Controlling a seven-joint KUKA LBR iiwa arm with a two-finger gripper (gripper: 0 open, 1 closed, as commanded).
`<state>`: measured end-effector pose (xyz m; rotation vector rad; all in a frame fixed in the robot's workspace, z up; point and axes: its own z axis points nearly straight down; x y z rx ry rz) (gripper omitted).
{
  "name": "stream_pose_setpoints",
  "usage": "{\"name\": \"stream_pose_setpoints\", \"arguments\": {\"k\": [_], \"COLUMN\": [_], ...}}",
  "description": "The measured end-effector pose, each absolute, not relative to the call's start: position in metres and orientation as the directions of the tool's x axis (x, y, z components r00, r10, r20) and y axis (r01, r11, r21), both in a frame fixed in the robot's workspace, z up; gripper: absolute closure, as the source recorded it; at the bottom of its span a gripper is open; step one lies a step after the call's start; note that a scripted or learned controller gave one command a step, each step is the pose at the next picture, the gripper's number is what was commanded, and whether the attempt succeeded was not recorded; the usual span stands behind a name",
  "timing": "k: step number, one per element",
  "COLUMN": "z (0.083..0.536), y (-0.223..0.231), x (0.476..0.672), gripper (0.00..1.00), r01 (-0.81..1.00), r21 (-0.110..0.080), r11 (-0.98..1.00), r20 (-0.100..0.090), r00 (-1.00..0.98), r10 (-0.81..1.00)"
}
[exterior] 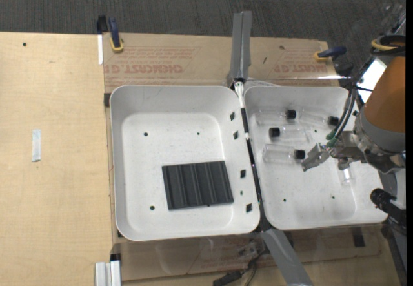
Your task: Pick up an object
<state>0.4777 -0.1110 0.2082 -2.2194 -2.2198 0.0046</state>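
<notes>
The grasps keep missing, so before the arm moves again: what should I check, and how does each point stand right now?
1. Target in reach: ok. Several clear vials with black caps, such as this vial, lie in the right bin.
2. Gripper over the targets: ok. It sits above the right bin, beside a capped vial.
3. Something held already: cannot tell. The fingertips are too small and blurred to read.
4. Vials apart enough to take one: cannot tell. They are transparent and their outlines fade into the white bin.
5. Left bin contents: ok. A dark ribbed block lies flat, away from the arm.
</notes>
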Motion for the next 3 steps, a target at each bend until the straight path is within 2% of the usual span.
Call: {"name": "stream_pose_setpoints", "arguments": {"k": [1,2,3], "z": [0.112,0.091,0.085], "y": [-0.16,-0.144,-0.132], "x": [0.529,0.587,0.651], "gripper": [0.0,0.0,0.0], "r01": [1.0,1.0,0.999], "r21": [-0.003,-0.003,-0.025], "r11": [0.015,0.005,0.028], "r20": [0.0,0.0,0.0], "r00": [-0.015,-0.005,-0.028], "r10": [1.0,1.0,1.0]}}
